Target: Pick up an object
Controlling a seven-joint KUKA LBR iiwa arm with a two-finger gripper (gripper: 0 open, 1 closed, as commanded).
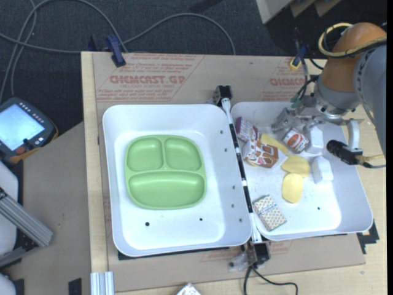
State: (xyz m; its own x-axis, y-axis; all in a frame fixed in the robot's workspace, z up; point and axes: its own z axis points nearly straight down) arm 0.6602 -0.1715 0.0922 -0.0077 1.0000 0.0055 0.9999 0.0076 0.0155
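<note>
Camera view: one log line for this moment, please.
arm: over right bin | gripper: low among items, grasp unclear | green tray: left bin

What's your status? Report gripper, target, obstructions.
Gripper low in right bin, over a red-and-white item; grasp unconfirmed. Yellow pieces and packets crowd close by. Green tray sits in left bin.

The left bin (116, 134) is taken up by a green divided plate (165, 171); the right bin's (344, 217) far half is crowded by small items, while its near right corner is left open
</note>
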